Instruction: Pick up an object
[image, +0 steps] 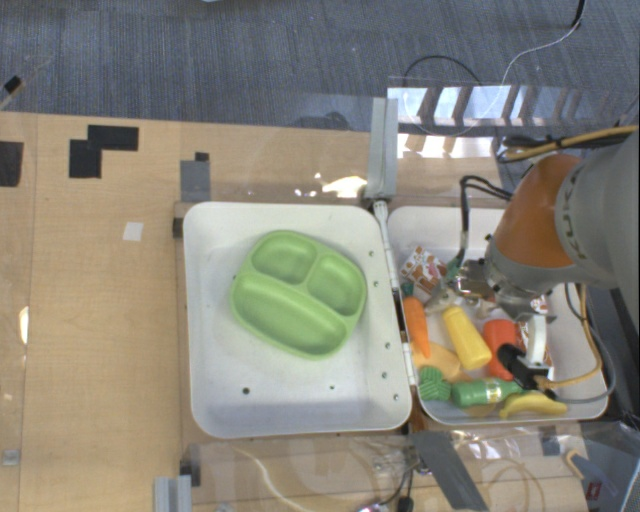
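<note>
- The bench (90, 350) is pale wood and fills the left and the middle of the frame; a grey carpet (200, 50) runs along the top.
- The left bin (260, 400) lies in the centre of the frame. In it is a green plate (298, 292) with three compartments, turned a little askew.
- The right bin (440, 228) is just beside it, at the lower right of the frame, and all the small objects are here.
- Near its upper left corner lies a small red and white packet (422, 270).
- Below the packet, along the left wall, lies an orange carrot (416, 328), with a yellow bottle (466, 337) just to its right, lying at a slant.
- A red-orange object (497, 335) is just right of the bottle, partly hidden by the robot; what it is I cannot tell.
- Along the lower wall are a green knobbly piece (433, 383), a green cylinder (483, 393) and a yellow banana (532, 404), close together in a row.
- The arm (590, 215) comes in from the right edge, and its orange band (535, 225) is above the right bin.
- The gripper (495, 303) is low over the right bin, just above the yellow bottle and the red-orange object. If it is wide or narrow I cannot tell, and no object is seen held in it.
</note>
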